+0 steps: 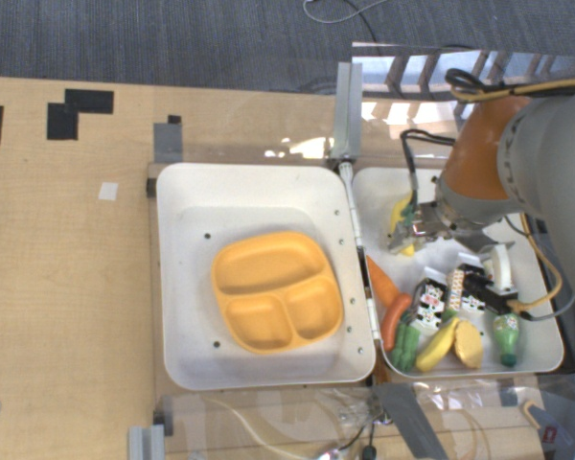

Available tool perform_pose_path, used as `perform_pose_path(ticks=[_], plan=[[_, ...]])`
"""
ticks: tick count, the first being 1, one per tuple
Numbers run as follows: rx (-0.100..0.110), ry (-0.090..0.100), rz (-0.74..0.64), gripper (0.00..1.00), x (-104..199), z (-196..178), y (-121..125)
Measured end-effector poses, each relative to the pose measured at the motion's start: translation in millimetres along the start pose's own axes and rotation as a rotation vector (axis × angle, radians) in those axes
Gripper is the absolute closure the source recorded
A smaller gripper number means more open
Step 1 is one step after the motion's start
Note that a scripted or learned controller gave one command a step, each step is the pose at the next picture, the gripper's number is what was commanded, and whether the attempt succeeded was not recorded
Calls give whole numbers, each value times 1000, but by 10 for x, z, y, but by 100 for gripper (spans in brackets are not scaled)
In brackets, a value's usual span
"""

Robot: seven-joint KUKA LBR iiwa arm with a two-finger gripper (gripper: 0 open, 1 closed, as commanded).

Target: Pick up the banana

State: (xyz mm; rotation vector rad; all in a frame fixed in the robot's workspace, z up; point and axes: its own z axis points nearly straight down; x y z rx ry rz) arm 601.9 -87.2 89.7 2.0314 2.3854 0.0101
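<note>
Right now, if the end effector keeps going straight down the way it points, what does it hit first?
Probably the yellow object just under the end effector at the far end of the right bin, though depth is hard to judge. The banana lies at the near end.

You see the orange plate [273, 290] in the left bin [187, 209] | the banana [438, 345] lies low in the right bin [546, 348], beside a carrot [395, 312] | the claw [409, 230] hangs over that bin's top part, near something yellow [401, 211].
</note>
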Motion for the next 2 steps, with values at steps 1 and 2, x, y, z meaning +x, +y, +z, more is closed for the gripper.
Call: perform_pose_path(ticks=[1,2], plan=[[-3,-2,1,0,-10,-7,5],[8,3,-308,0,-141,10,468]])
